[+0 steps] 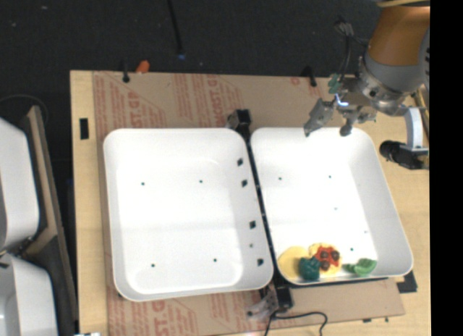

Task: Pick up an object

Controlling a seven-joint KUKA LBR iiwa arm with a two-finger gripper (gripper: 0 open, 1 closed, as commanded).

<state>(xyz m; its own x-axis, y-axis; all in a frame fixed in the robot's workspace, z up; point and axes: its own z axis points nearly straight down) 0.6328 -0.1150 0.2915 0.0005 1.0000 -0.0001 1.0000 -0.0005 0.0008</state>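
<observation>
End effector [328, 125] hangs over the far rim of the right bin [376, 182], fingers spread wide, nothing btwn them. The toys [327, 261], a small yellow, teal, red & green cluster, sit in that bin's near corner, well apart from it. Left bin [173, 211] on the bench [94, 110] looks bare. Pick hardly begun, I'd say: reach, grip & lift all left to do.

Both bins, the left bin [181, 211] and the right bin [325, 197], are plain white with a few small dark dots. They sit on a tan cardboard sheet [181, 103] printed with red lettering, over a pale wood tabletop [416, 197]. In the right bin's near corner lie a yellow object [293, 261], a teal one [309, 270], a red-and-dark one [329, 255] and a green one [360, 266]. The arm [398, 30] is orange above grey.
</observation>
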